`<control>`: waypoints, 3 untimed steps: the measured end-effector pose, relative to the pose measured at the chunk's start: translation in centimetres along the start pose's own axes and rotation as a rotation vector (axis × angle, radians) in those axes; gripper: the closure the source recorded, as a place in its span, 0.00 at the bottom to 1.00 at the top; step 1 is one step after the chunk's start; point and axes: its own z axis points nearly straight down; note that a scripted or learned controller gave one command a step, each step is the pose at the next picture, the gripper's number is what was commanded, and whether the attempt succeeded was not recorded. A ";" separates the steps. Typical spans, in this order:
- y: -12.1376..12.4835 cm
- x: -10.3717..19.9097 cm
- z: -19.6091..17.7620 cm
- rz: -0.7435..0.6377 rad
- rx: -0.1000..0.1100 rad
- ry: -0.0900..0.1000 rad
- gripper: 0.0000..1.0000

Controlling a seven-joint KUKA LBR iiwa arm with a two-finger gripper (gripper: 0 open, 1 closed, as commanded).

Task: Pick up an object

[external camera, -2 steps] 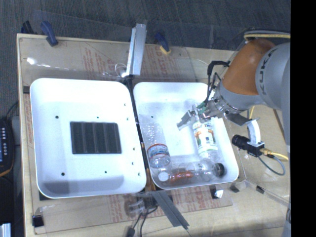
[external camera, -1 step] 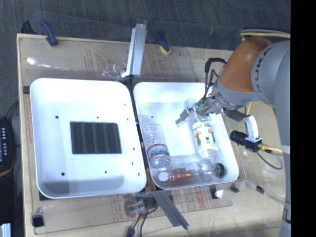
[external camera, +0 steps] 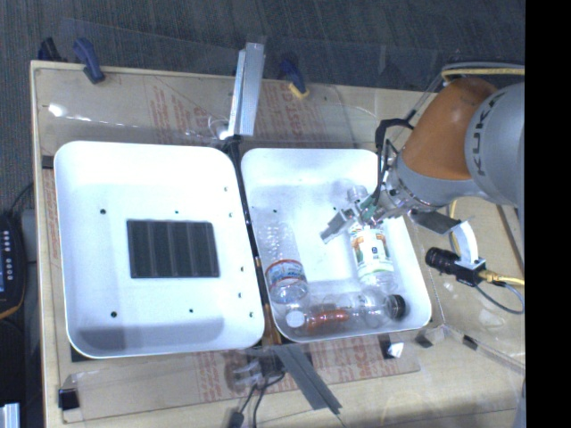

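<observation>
**Bench and setting, read from left to right.** A dark carpeted floor (external camera: 268, 16) surrounds a pale, flat bench top (external camera: 134, 96) printed with rows of faint red lettering. Two blue clamps (external camera: 87, 59) (external camera: 293, 74) grip its far edge. A black device (external camera: 7, 257) stands at the left margin, off the bench.

**Left.** The shallow white bin with rounded corners (external camera: 89, 176) has smooth, matt walls. A dark ribbed rectangular panel (external camera: 172, 248) is set in the middle of its floor, with small dark dots spaced around the panel.

**Centre.** A grey metal bar (external camera: 247, 87) rises from the far end of the seam where the two bins meet.

**Right.** The second shallow white bin (external camera: 294, 172) holds all three candidate objects, each lying on its side.
- The clear plastic bottle with a blue and red label band (external camera: 281, 261) lies along the bin's left wall.
- The clear plastic bottle with reddish-brown contents and a black cap (external camera: 343, 313) lies along the near wall, with its cap toward the right corner.
- The clear plastic bottle with a white label (external camera: 373, 255) lies beside the right wall, its label marked in orange and green.

The gripper (external camera: 355, 214) hangs over the far end of the white-labelled bottle. Whether it is released or clenched cannot be told, and no bottle is seen grasped. The grey arm with an orange band (external camera: 473, 141), smooth and rounded, enters from the right.
</observation>
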 end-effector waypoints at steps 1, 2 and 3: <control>2.0 -0.8 0.8 0.010 -0.002 -0.003 0.00; 0.7 -0.2 1.1 -0.028 0.000 0.000 0.00; -0.1 0.1 0.7 -0.055 0.001 0.001 0.00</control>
